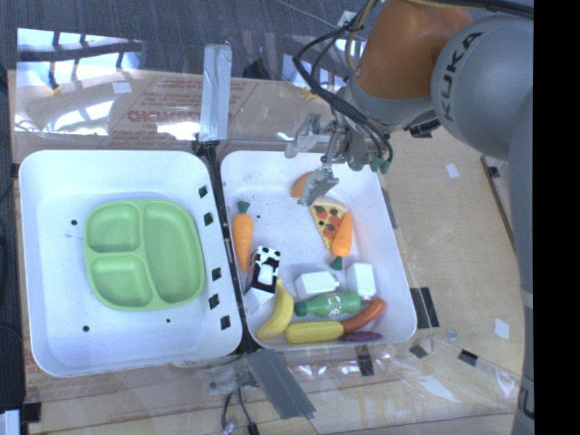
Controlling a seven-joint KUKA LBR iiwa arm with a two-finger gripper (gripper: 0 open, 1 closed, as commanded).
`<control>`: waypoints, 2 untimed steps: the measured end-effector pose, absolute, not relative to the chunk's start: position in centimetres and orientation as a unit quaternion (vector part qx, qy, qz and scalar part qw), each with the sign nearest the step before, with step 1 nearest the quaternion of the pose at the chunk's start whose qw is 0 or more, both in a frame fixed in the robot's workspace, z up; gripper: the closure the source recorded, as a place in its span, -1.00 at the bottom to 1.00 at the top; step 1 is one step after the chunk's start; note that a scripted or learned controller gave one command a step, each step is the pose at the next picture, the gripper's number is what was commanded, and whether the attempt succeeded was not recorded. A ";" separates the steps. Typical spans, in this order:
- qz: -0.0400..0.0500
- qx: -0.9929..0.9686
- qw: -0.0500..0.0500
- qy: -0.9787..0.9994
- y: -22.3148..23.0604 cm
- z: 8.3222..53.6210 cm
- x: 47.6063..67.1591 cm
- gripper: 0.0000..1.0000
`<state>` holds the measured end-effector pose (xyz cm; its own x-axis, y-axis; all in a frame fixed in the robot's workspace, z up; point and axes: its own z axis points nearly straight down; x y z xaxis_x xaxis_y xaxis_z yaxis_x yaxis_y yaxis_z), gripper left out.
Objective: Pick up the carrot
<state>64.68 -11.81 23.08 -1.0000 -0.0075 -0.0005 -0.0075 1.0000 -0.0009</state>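
Gripper: (319, 187) hanging over upper part of the right bin (391, 234), just right of frame centre, arm coming in from upper right. Tip is a grey blur, can't tell what state it's in. Nothing seen in it.

Carrot: (242, 239) lies along right bin's left wall, centre of frame, just beside the divider. Orange body, green top.

Long axis: runs near vertical in frame, green end up, taper end down.

Direction from gripper: down and to the left, clear gap between them, not touching.

Watch out: 2nd carrot-ish piece (342, 236) sits closer, right below the gripper, touching the pizza slice (324, 216). Either could be the target, imo the left one is the cleaner pick.

Neighbours of left carrot: black/white block (265, 269) just below-right, banana (278, 312) further down. Green tray (145, 254) in left bin (45, 243), well apart.

Next move, my guess: shift left, drop, close across the short width.
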 end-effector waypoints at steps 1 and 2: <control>0.000 -0.036 -0.004 0.999 -21.4 13.2 56.9 -1.00; -0.001 -0.007 0.003 1.000 -21.1 10.6 58.2 -1.00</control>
<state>58.16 -21.05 10.60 -0.9999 -0.0139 -0.0063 -0.0138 0.9999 -0.0022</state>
